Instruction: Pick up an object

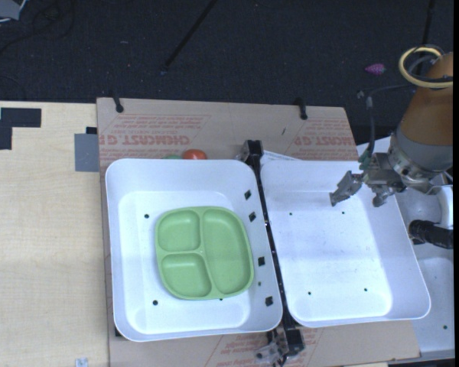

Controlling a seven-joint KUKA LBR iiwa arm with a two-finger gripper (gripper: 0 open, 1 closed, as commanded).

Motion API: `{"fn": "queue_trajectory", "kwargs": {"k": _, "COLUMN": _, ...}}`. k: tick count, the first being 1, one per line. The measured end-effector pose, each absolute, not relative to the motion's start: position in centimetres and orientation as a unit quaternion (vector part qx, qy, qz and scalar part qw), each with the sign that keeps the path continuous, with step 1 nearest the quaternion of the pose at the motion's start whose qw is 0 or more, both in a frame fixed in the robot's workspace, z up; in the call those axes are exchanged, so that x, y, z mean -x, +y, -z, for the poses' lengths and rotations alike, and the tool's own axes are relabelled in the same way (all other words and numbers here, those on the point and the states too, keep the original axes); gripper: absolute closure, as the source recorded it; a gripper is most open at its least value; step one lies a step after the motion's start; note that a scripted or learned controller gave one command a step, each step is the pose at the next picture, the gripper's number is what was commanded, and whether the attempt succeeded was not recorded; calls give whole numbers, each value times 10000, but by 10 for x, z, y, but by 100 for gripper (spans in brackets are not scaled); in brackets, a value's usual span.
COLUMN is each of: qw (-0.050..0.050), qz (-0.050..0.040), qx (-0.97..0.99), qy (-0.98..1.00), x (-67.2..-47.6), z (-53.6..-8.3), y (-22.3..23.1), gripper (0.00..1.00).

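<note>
bins (130, 205): 2 | green plate (204, 252): 1 | red object (194, 155): 1

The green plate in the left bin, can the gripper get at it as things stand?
Probably yes. The green plate lies flat with nothing on it; the gripper hangs over the right bin.

In the left bin (130, 205) the green plate (204, 252) fills your middle, leaving only strips along the walls. The right bin (344, 281) gives you open floor, with the black divider (264, 235) between.
</note>
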State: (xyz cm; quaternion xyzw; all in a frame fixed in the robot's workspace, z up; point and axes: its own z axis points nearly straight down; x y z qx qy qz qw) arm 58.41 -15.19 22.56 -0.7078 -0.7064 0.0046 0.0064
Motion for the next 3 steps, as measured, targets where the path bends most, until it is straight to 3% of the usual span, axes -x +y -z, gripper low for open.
{"fn": "queue_trajectory", "kwargs": {"k": 1, "qw": 14, "qz": -8, "qx": 7071, "qy": -7071, "x": -586, "z": -233, "y": -152, "gripper": 0}}
{"fn": "queue_trajectory", "kwargs": {"k": 2, "qw": 33, "qz": -22, "qx": 7073, "qy": -7069, "x": -580, "z": -177, "y": -160, "gripper": 0}}
{"fn": "queue_trajectory", "kwargs": {"k": 3, "qw": 28, "qz": -15, "qx": 7063, "qy": -7079, "x": -587, "z": -128, "y": -154, "gripper": 0}}
